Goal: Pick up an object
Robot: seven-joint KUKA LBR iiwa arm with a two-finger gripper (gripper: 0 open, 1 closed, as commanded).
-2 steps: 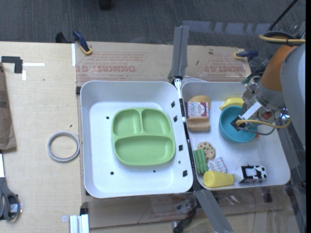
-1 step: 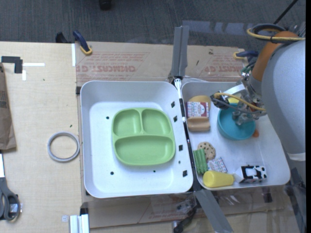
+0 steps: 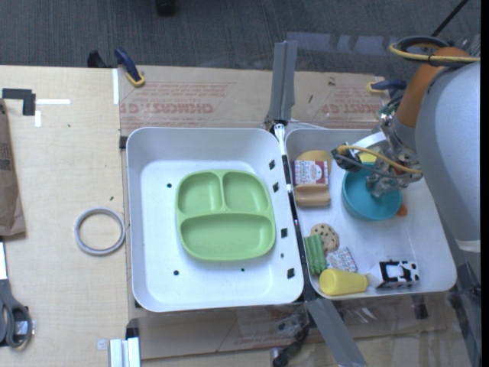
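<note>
The bench (image 3: 61, 174) bears 2 white bins (image 3: 145, 228) and a tape ring (image 3: 99, 231).

Look in the right bin (image 3: 428, 228): a blue bowl (image 3: 370, 199) sits upright near its far end, just beside a hot dog (image 3: 312, 196) and a red-labelled packet (image 3: 311, 171). Nearer you lie a cookie (image 3: 325, 237), a green piece (image 3: 313, 254), a yellow piece (image 3: 342, 282) and a black-and-white toy (image 3: 399, 274).
</note>
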